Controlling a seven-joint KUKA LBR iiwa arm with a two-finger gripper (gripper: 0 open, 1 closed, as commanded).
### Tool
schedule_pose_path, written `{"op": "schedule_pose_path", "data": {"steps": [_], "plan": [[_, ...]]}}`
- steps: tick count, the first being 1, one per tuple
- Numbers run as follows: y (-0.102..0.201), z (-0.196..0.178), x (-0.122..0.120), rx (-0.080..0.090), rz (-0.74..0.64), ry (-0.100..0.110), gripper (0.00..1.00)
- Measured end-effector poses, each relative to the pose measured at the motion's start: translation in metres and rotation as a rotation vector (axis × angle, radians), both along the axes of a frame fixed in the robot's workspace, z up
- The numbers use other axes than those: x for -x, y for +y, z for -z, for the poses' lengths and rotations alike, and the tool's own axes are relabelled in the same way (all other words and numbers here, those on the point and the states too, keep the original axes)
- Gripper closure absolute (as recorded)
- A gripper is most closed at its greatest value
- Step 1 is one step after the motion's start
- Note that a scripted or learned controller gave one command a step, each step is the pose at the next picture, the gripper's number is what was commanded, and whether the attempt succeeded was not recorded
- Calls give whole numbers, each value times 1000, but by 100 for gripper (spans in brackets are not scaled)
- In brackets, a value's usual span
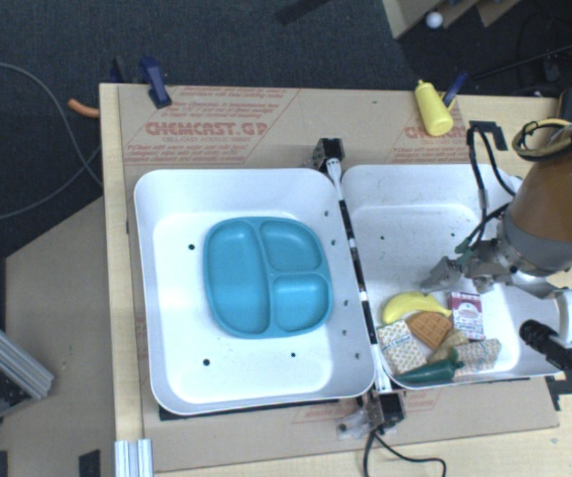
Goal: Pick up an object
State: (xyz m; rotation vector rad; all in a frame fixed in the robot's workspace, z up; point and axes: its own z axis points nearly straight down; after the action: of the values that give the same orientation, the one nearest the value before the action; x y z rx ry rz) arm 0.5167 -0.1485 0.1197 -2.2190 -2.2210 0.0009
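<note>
1. The objects (435, 341) lay untouched in the near corner of the right bin (405, 202), the banana (405, 306) among them.
2. The gripper (465, 266) hung just behind them; its state I could not tell.
3. Nothing was lifted, so the grasp remained.
4. The blue tray (266, 274) sat in the left bin (167, 207).

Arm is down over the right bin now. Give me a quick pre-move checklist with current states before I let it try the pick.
1. Gripper over the right bin, near the pile: ok.
2. Finger opening visible: cannot tell.
3. Object already held: cannot tell.
4. Targets within the bin: ok; banana, red-and-white packet, green pepper sit crowded in its near corner.
5. Targets well separated: not ok, they touch and overlap.
6. Blue divided plate in the left bin, away from the arm: ok.
</note>
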Motion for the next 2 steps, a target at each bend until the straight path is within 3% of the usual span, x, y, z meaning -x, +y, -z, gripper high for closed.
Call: {"op": "schedule_pose_path", "data": {"steps": [1, 2], "plan": [[0, -10, -1, 1, 1, -2, 100], [-37, -46, -55, 2, 0, -3, 100]]}}
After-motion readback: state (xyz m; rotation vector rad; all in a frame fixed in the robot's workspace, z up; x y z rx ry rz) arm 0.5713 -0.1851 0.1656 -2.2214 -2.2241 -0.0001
